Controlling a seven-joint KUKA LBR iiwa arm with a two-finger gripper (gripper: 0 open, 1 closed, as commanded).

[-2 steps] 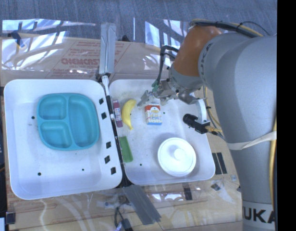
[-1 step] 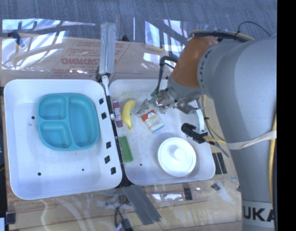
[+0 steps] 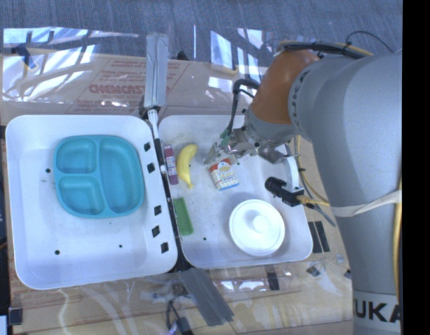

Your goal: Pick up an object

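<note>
Your tool low in right white bin, just above small printed carton, beside yellow banana; finger state: cannot tell.

You get a bright, evenly lit view with a cool bluish cast. Glare streaks the clear plastic sheet along the top of the bench, and the white bins look nearly washed out. Small things look soft and grainy, and shadows stay faint.
</note>
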